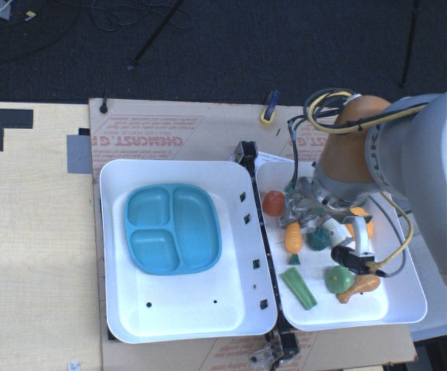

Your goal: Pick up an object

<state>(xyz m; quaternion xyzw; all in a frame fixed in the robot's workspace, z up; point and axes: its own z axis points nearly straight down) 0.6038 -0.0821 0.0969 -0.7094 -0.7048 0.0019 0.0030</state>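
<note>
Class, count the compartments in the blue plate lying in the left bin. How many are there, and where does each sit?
3. The blue plate has one small compartment at upper left, one small at lower left, and one long compartment down its right side. All show fully.

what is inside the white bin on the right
The right white bin holds a red round piece, an orange piece, a green flat wedge and a green round piece. The gripper covers whatever lies beneath it.
</note>
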